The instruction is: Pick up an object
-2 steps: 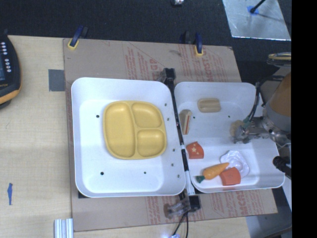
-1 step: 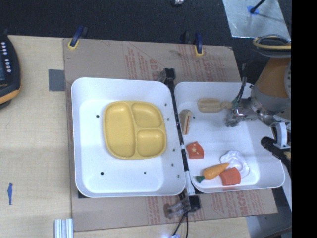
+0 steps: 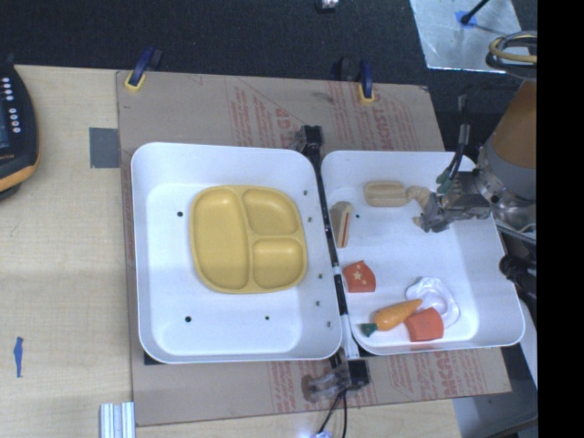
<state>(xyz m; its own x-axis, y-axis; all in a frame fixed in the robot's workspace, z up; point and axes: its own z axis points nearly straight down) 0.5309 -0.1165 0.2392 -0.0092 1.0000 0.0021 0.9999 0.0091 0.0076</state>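
Observation:
The right bin [image 3: 474, 272] holds several toy foods. A tan bread-like piece [image 3: 384, 193] lies near its far edge, and a sandwich slice [image 3: 342, 224] leans by the left wall. A red wedge [image 3: 359, 276] sits in the middle. At the front lie a carrot [image 3: 396, 315], a red block [image 3: 424, 325] and a white piece [image 3: 432, 293]. My gripper [image 3: 434, 219] hangs low at the bin's far right, just right of the bread piece, beside a small tan item [image 3: 419, 193]. Nothing shows between its fingertips.
The left bin [image 3: 164, 327] holds a yellow three-part plate [image 3: 247, 238]. A black divider [image 3: 328, 245] with clamps runs between the bins. A controller [image 3: 14, 135] lies at the bench's left edge. Blue and yellow clips [image 3: 365, 85] hold the cardboard sheet at the back.

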